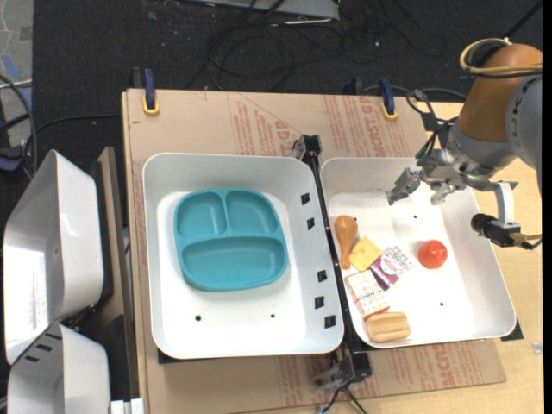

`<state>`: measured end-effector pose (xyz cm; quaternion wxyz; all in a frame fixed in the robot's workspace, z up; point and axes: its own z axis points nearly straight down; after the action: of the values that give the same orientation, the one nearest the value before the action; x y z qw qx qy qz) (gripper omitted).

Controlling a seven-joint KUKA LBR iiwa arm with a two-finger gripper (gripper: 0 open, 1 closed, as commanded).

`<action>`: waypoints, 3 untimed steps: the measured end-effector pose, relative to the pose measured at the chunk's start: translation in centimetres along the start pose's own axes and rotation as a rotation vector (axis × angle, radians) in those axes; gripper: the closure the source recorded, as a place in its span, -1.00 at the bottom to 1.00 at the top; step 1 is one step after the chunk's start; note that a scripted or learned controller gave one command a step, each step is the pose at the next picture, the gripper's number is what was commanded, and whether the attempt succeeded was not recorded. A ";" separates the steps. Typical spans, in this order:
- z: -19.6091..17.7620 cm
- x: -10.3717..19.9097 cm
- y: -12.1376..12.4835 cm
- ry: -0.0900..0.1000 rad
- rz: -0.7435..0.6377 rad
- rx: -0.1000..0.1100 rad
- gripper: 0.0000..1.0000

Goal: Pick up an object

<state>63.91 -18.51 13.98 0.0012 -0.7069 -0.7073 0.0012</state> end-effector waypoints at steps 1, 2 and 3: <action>-1.4 0.0 0.2 -0.002 -0.001 -0.006 1.00; -7.0 0.7 1.0 -0.002 -0.004 -0.010 1.00; -12.4 0.7 1.1 -0.003 -0.003 -0.012 1.00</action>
<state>65.10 -17.78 26.39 -0.0039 -0.7057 -0.7085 -0.0020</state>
